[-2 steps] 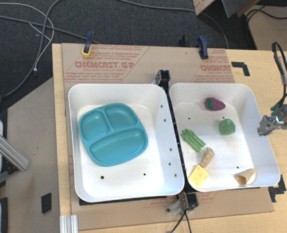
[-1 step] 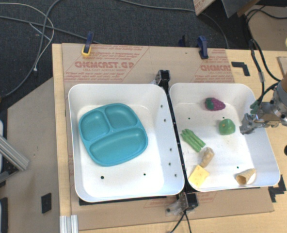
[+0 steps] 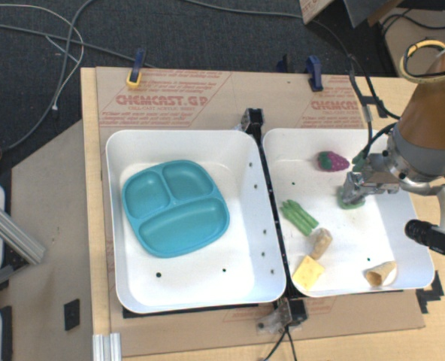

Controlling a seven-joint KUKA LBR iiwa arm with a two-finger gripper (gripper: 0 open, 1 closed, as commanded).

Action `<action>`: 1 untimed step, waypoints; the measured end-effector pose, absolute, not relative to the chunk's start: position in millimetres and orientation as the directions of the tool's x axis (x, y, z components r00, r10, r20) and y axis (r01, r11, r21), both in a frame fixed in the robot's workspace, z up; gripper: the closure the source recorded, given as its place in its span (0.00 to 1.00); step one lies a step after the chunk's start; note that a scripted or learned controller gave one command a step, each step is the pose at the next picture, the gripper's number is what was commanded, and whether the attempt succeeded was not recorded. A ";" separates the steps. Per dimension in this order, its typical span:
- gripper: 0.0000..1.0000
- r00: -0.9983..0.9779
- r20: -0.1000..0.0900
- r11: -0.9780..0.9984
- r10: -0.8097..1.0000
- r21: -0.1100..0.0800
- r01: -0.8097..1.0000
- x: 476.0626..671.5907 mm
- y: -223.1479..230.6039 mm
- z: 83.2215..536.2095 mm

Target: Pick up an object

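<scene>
My gripper (image 3: 349,194) hangs low in the right bin (image 3: 403,224), its metal fingers pointing down near the bin floor right of centre. A purple and green toy (image 3: 332,161) lies just up and left of it. A green pod-shaped toy (image 3: 300,216) lies further left, near the bin's divider side. Below that sit a tan piece (image 3: 321,241) and a yellow wedge (image 3: 308,273). A beige pastry-like piece (image 3: 380,274) rests near the front right corner. I see nothing between the fingers from this angle.
The left bin (image 3: 132,277) holds a teal divided plate (image 3: 177,207). A black clamp (image 3: 252,119) sits at the top of the wall between the bins. Blue clamps (image 3: 137,66) hold the cardboard base. The arm's black fitting (image 3: 429,234) overhangs the right bin's right edge.
</scene>
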State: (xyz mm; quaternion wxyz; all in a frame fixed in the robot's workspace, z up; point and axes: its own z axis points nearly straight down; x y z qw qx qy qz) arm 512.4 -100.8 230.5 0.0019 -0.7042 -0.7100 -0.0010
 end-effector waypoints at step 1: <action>1.00 -0.007 0.003 0.007 1.000 0.000 1.000 518.9 -51.1 232.0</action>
